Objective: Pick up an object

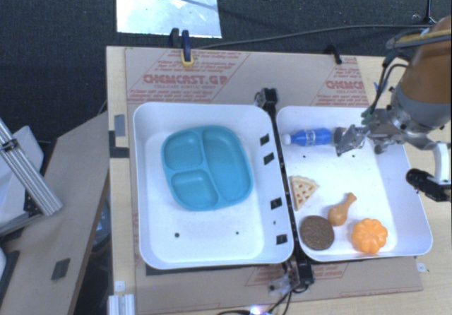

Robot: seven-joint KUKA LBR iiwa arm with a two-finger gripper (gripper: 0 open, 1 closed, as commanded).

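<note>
Approach step: the tool (348, 140) hovers at the blue plastic bottle's (309, 138) right end in the right white bin (417, 200); its opening cannot be told. Next move: descend and grip.

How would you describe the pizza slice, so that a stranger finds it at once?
Look in the right bin, along its left wall. The pizza slice lies there, above the brown cookie. It alone is a flat triangle, pale with red spots.
</note>
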